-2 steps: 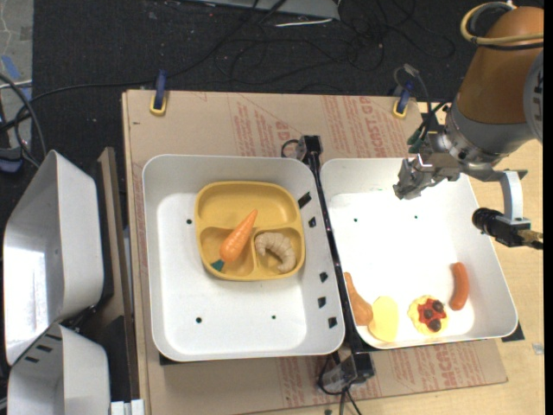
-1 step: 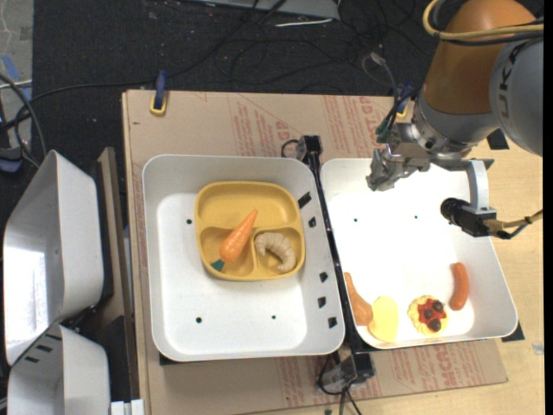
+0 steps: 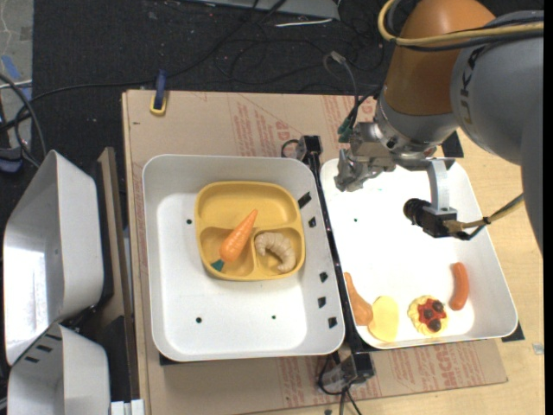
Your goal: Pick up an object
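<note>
Sausage [image 3: 459, 285] lies in right bin [image 3: 406, 249] w/ 3 other foods; jaws [image 3: 351, 178] state unclear.

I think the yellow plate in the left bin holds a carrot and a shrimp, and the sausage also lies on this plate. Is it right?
Not quite. The camera view shows the sausage lying in the right bin, near its right edge, not on the yellow plate. The carrot and the shrimp are on that plate in the left bin.

text: red print on cardboard sheet [image 3: 259, 124] | illegible
</note>
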You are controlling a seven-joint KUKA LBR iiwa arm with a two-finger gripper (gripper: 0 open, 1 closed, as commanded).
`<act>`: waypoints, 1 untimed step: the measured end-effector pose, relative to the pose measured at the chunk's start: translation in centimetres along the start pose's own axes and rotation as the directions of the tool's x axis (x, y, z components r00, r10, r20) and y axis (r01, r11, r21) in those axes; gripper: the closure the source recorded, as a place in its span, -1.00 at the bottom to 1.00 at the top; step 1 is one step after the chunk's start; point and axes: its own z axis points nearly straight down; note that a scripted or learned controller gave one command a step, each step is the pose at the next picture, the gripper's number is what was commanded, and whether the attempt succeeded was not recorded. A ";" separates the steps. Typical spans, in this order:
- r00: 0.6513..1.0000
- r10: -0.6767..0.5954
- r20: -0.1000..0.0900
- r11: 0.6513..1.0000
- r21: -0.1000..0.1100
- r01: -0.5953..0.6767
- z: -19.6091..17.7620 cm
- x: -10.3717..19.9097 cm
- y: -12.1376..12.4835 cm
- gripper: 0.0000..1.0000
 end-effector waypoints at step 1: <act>1.000 0.001 0.001 1.000 0.001 -0.001 1.9 5.1 1.1 1.00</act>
